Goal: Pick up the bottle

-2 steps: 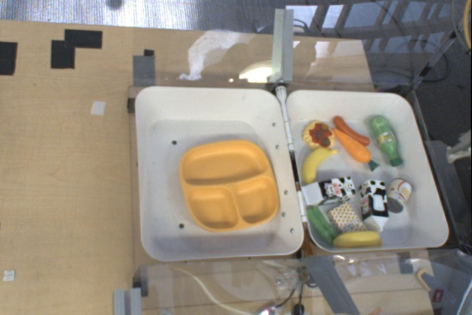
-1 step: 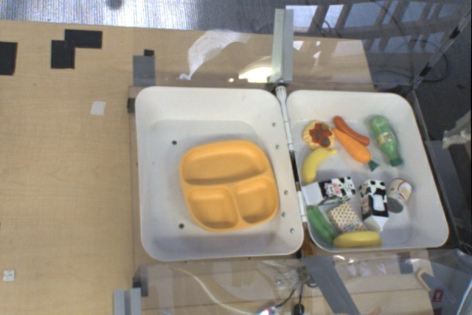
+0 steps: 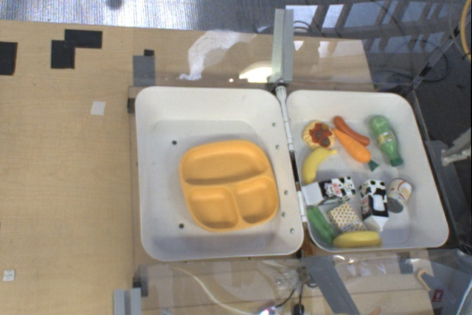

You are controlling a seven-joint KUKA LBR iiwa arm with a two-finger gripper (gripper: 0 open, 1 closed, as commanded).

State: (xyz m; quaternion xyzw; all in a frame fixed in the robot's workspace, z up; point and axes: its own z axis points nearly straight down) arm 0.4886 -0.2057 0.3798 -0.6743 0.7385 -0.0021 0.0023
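Note:
A green bottle (image 3: 385, 139) lies on its side near the far right wall of the right bin (image 3: 424, 158), its cap end pointing toward the front. An orange carrot (image 3: 355, 147) and a red sausage (image 3: 351, 130) lie just to its left.
The left bin (image 3: 158, 158) holds an orange divided tray (image 3: 227, 184). In the right bin lie a small pizza (image 3: 319, 134), two bananas (image 3: 316, 163) (image 3: 357, 238), cow-patterned cartons (image 3: 374, 200), a can (image 3: 399, 193) and a green vegetable (image 3: 320, 223), crowded at the front.

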